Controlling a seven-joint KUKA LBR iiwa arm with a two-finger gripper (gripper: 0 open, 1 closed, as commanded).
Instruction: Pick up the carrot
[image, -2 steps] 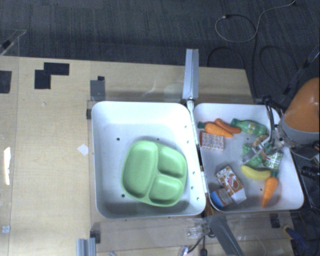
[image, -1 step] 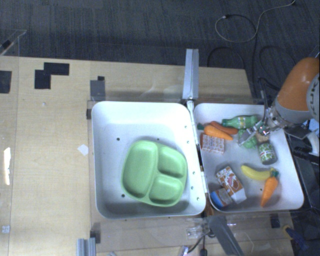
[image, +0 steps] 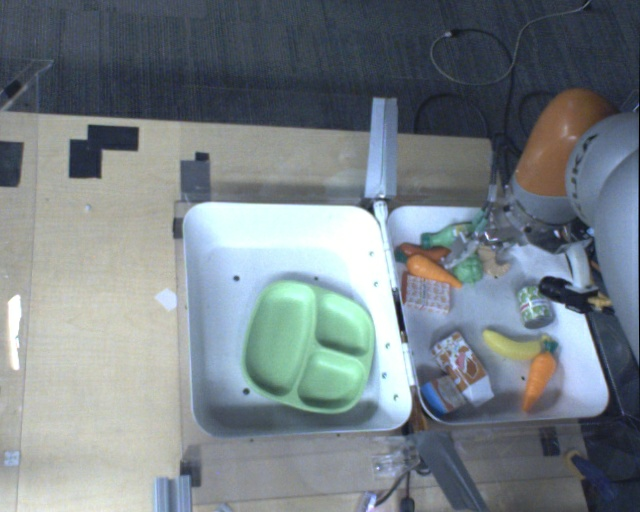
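So there are actually 2 carrots in the right bin (image: 600, 395), which makes this one a bit tricky. One carrot (image: 433, 269) lies in the far-left part of that bin, its green top pointing toward the far wall, tucked right against a pile of green and grey bits and just far of a small red-patterned packet (image: 427, 293). The other carrot (image: 540, 377) sits near the front right, just beside the banana (image: 512, 345), green top touching or nearly touching the banana's end.

The gripper (image: 487, 236) hangs over the far end of the right bin, close to that clutter by the first carrot. Honestly I can't tell how the jaws stand from this angle, the wrist and the junk under it blur together, and I don't see anything clearly held.

If it goes for the far carrot, I'd say line the jaws across the thick orange middle, not the leafy end, and come straight down so it doesn't snag the green stuff next to it. The front carrot looks like the cleaner grab to me, more open space on its right side.

The left bin (image: 210, 300) just has the green divided tray (image: 308, 345).
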